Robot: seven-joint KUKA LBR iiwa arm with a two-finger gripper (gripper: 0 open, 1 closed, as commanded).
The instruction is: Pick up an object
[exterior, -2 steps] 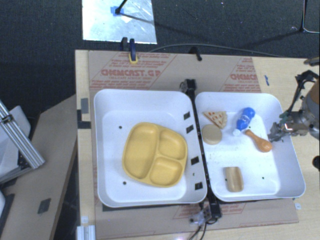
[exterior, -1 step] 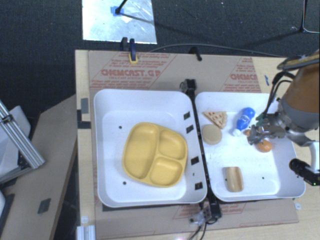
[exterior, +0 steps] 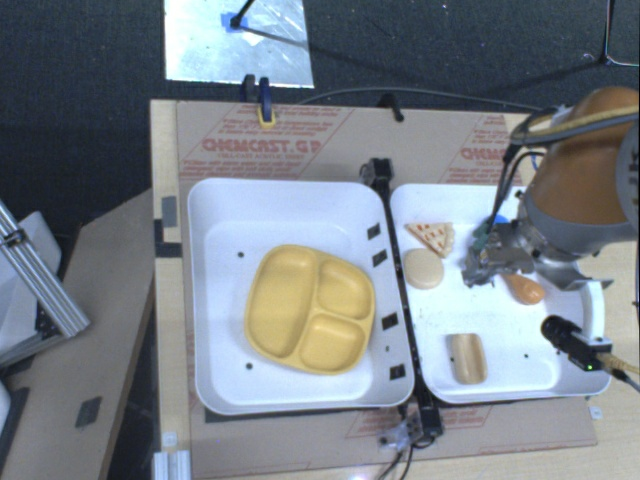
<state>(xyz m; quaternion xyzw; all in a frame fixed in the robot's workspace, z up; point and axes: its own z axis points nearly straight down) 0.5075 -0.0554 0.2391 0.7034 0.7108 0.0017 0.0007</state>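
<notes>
- My claw (exterior: 487,264): low in the right bin (exterior: 500,386); grip state cannot be told; nothing seen held.
- Candidates: orange piece (exterior: 524,289) just beside me; round cream disc (exterior: 423,269); pizza wedge (exterior: 431,236); tan block (exterior: 466,357).
- Left bin (exterior: 215,268): yellow divided tray (exterior: 310,308).
- Progress: nothing lifted; grasp and raise remain.

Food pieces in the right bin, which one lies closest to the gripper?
The orange oval piece, right beside the gripper; the triangular wedge, round disc and tan roll lie farther.
</notes>
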